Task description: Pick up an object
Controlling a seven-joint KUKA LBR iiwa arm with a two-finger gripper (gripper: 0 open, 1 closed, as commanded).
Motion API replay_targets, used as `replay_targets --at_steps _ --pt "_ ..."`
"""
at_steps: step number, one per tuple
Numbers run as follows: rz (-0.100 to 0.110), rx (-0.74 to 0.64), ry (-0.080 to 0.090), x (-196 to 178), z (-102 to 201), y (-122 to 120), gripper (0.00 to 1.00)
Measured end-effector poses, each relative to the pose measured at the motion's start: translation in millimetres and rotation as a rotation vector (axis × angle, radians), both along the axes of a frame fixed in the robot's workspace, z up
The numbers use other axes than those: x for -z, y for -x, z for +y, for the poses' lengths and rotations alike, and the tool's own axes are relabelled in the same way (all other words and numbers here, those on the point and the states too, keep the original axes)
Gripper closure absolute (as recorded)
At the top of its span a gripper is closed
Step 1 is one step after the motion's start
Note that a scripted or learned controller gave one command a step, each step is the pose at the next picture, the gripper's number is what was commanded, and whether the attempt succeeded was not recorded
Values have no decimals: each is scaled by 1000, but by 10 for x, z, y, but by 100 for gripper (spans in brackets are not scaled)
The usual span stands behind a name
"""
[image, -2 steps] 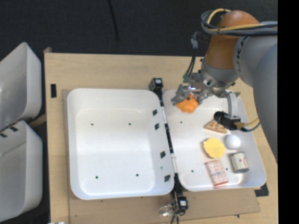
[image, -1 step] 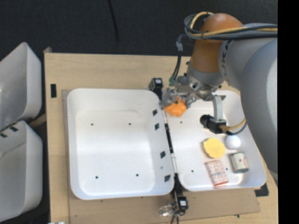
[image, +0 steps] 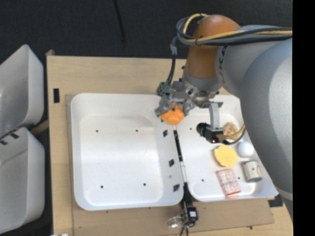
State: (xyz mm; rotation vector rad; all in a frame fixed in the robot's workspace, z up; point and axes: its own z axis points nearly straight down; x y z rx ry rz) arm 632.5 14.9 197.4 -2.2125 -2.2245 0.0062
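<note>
My gripper (image: 172, 110) hangs over the divider between the two white bins, at the back. A small orange object (image: 173, 116) sits between its fingers, held just above the rim where the left bin (image: 118, 151) meets the right bin (image: 206, 181). The fingers are shut on it from both sides. The grey arm with its orange band reaches in from the right and covers the back of the right bin.
In the right bin lie a yellow disc (image: 225, 156), a white ball (image: 245, 149), a small grey can (image: 252, 171), a red-patterned flat packet (image: 227, 183) and a tan crumpled piece (image: 230, 129). A wooden bench edge (image: 59, 132) runs along the left.
</note>
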Motion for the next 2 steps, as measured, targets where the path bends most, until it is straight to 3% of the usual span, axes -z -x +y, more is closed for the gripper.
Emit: replay_targets --at_steps 1,2 --pt "-6 2 1 -356 -36 -58 100" --pt "2 2 1 14 288 146 100"
